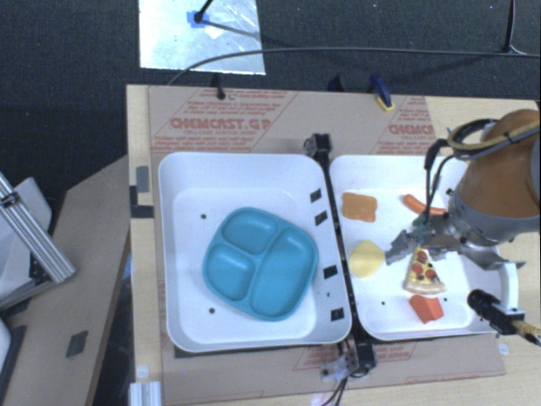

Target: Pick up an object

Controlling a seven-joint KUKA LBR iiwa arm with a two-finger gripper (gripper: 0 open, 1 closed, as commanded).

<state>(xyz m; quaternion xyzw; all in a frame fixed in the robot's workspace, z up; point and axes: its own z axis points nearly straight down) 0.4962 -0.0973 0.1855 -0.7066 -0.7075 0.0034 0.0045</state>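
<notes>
The right bin [385, 172] holds several toy foods. An orange flat piece [359, 207] lies at its left, and a small red-orange stick [413, 202] lies farther back. A yellow round piece [366, 260] sits by the divider. A pizza slice [423, 273] lies in the middle front, with a red-orange block [427, 309] near the front edge. My gripper [412, 242] hangs low over this bin, just above the top of the pizza slice and to the right of the yellow piece. I see nothing held in it.
The left bin [182, 227] holds a blue divided plate [260, 262]. A black divider [331, 227] runs between the two bins. The arm's orange band [507, 172] covers the right bin's right side. A cable [435, 163] loops above the wrist.
</notes>
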